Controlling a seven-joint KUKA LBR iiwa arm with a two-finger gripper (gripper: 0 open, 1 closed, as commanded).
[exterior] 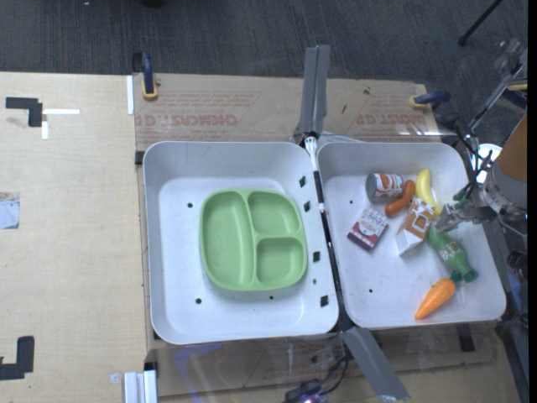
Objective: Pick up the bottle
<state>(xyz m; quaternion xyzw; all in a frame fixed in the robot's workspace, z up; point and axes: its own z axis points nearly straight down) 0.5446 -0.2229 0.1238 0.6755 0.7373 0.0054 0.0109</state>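
At the right of the frame, the metal two-finger gripper (460, 217) hangs just over the upper end of the green plastic bottle (450, 253), which lies slanted in the right white bin (369, 305); whether it is open or closed cannot be told. This looks like the approach: next comes a descent around the bottle. A white carton (415, 227) touches it, an orange carrot (435, 299) lies just below, crowding the grasp.

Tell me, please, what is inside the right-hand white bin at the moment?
The right bin holds a can, sausage, banana, small dark packet, white carton, green bottle and carrot. The gripper covers part of the bottle's top end.
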